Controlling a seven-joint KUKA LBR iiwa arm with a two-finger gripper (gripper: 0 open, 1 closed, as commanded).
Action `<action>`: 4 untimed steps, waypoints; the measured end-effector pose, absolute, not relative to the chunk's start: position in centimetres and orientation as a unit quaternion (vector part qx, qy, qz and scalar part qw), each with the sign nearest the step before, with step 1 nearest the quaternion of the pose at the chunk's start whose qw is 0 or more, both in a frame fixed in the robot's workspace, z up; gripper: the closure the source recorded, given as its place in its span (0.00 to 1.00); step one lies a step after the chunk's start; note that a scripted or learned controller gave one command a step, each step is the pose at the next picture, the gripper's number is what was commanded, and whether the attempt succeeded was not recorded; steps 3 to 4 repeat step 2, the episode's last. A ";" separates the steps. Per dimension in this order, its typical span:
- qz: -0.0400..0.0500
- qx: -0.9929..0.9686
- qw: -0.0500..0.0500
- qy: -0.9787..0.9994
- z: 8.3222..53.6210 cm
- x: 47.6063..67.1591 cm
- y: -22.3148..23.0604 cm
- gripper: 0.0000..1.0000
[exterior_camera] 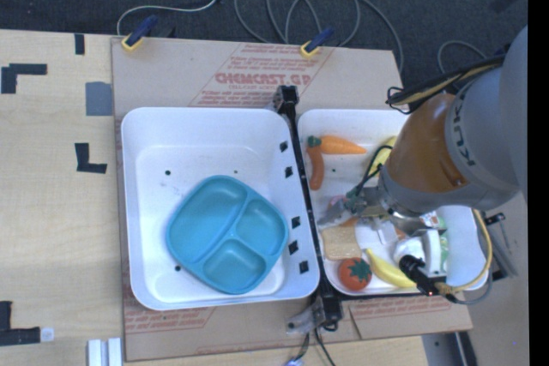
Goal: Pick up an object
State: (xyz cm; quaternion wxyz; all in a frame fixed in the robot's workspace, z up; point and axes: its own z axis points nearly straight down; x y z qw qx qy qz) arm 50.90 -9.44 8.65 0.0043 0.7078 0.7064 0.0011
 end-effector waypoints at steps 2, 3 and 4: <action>0.000 0.708 0.003 0.706 9.6 53.4 -9.6 1.00; 0.000 0.708 0.003 0.706 9.6 53.4 -9.6 1.00; 0.000 0.708 0.003 0.706 9.6 53.4 -9.6 1.00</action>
